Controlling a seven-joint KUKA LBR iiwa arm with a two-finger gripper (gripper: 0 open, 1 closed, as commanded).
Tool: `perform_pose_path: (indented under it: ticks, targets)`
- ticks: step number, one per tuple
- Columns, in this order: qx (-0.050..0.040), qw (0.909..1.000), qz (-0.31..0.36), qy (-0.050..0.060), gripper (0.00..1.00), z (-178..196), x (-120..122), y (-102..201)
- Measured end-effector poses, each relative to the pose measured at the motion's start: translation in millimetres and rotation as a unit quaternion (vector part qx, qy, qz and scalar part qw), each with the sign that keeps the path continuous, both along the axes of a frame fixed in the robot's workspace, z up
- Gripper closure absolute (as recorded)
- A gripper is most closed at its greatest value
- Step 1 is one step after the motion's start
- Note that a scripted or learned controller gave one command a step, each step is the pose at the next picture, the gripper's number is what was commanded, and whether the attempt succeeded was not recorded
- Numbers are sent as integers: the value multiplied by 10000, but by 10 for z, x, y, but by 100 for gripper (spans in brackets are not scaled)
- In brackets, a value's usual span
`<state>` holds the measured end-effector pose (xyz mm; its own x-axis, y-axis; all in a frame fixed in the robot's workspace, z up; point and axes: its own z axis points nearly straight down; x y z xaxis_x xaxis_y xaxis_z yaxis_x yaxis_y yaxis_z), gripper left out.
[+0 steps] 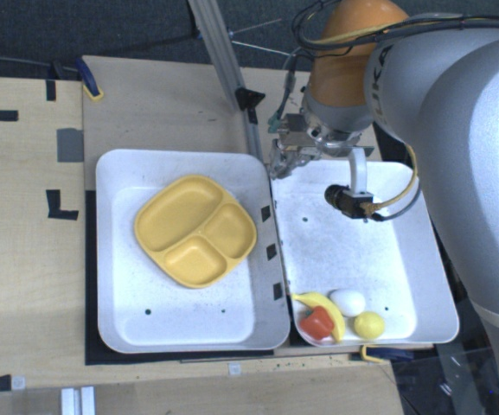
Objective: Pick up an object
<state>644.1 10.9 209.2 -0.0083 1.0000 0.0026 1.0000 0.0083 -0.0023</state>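
A yellow divided plate [195, 230] lies in the left bin [119, 318]. In the right bin [422, 258], at its near edge, sit a yellow banana [327, 304], a red piece [317, 322], a white egg-shaped piece [348, 301] and a small yellow ball [369, 325]. My gripper [294, 161] hangs at the far left corner of the right bin, well away from those pieces. Nothing shows beneath it.
A grey metal bar [219, 46] slants down from the top to the bins' far edge. A black cable connector [346, 201] hangs over the right bin. Black tape marks [59, 204] dot the bench on the left.
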Motion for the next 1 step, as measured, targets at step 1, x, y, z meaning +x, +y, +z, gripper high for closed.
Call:
perform_pose_path:
  ticks: [1]
  targets:
    - [-1,10000,2,-2,100,64,-80,637]
